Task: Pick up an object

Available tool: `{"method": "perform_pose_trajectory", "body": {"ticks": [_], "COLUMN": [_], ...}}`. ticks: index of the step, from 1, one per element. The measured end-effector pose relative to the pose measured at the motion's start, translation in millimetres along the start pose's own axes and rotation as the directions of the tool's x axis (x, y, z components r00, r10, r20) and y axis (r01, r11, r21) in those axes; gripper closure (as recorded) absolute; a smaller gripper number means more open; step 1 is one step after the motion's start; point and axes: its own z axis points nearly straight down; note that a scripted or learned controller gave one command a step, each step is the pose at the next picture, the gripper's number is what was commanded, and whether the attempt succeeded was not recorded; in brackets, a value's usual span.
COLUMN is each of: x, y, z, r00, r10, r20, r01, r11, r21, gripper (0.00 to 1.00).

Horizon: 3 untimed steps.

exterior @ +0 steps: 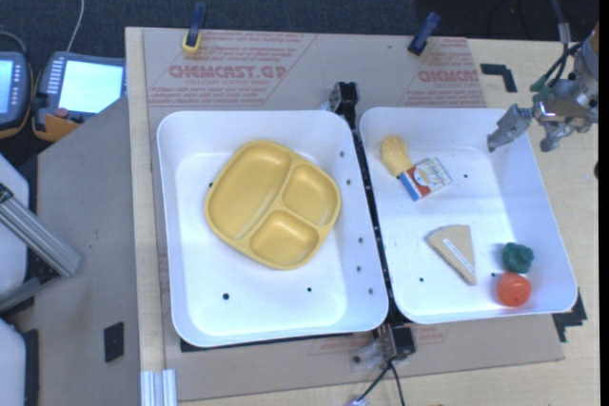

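Camera view: gripper (529, 129) sits at the right bin's (533, 204) far right rim, fingers (504, 130) spread wide, nothing between them. Grey wrist and cables behind it, off the right edge. Closest items to the fingers: yellow brush-like toy (395, 153) and a small red-blue-white carton (423, 176), touching each other, mid-bin toward the divider. Further down: tan wedge (454, 251), then green lump (518, 256) just above a red ball (514, 289) in the near right corner. Left bin (190, 280) holds a yellow divided plate (274, 203).

Step looks like approach, no target picked yet, nothing lifted. Next move likely needs the gripper to come over one item, wedge or ball sit apart enough, then drop straight down and close.
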Motion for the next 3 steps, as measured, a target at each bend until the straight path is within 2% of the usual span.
{"method": "perform_pose_trajectory", "body": {"ticks": [1, 2, 3], "x": [0.7, 9.7, 3.0], "y": [2.5, 3.4, -4.8], "z": [-7.8, 51.8, 106.5], "r00": [1.000, 1.000, 1.000], "r10": [-0.003, -0.005, -0.002], "r20": [0.003, 0.001, 0.001], "r01": [0.004, 0.005, 0.002], "r11": [1.000, 1.000, 1.000], "r21": [-0.013, -0.007, -0.006], "gripper": [0.00, 0.00, 0.00]}}
